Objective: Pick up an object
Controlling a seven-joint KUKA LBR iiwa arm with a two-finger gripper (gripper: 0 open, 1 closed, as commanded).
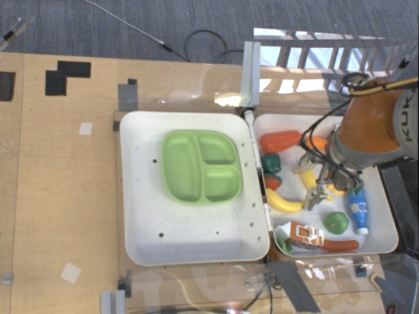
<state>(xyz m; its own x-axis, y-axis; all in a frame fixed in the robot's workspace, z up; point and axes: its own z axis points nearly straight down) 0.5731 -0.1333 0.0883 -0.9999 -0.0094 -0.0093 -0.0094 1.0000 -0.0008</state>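
The right bin (386, 237) holds several toy foods. Among them are a red-orange pepper (280, 140), a yellow banana (285, 203), a green lime (336, 222), a blue bottle (357, 209), a small carton (306, 234) and a red sausage (338, 245). My gripper (317, 193) hangs low over the middle of this bin. It is just right of the banana's end and up-left of the lime. A yellow piece (306, 175) lies partly hidden under the wrist. I see nothing lifted off the bin floor.
The left bin (144, 234) carries a green divided plate (200, 166). A dark green item (271, 164) and a small red one (273, 182) lie by the wall between the bins. Black cables (321, 133) loop beside the orange-banded wrist (370, 124).
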